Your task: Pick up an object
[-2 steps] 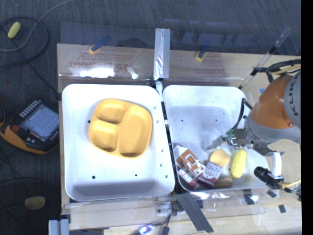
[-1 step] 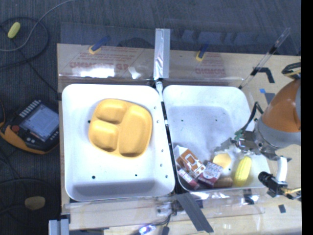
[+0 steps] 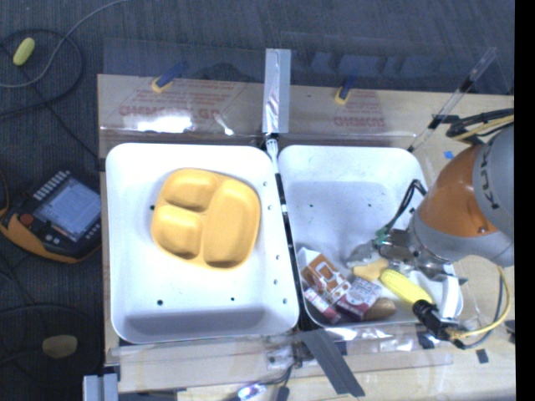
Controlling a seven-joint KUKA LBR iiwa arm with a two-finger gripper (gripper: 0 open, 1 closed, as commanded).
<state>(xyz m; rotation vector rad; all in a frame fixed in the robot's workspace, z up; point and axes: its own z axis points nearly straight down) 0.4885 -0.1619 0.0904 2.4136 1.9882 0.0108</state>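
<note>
So looking down at the bench, there are two white bins side by side. The left bin [image 3: 125,249] has a yellow divided tray [image 3: 206,215] sitting in it, three compartments, roughly in the middle and a bit toward the back.

The right bin [image 3: 351,182] is where the action is. All the stuff is piled in its front corner: a small brown and white packet [image 3: 324,280], a red and white packet [image 3: 361,294] right next to it, something brownish [image 3: 382,308] at the front edge, and a yellow banana-shaped thing [image 3: 404,286] lying at a slant just to the right of those.

The arm [image 3: 464,203] comes in from the right, orange band and all, and the gripper [image 3: 391,245] is down low right over that pile, just behind the yellow thing. Honestly can't tell if it's clamped or spread, it's a blur of metal bits and cables there, and I can't see anything clearly caught in it.

Off the bench on the left floor there's an orange handheld controller [image 3: 58,215].
</note>
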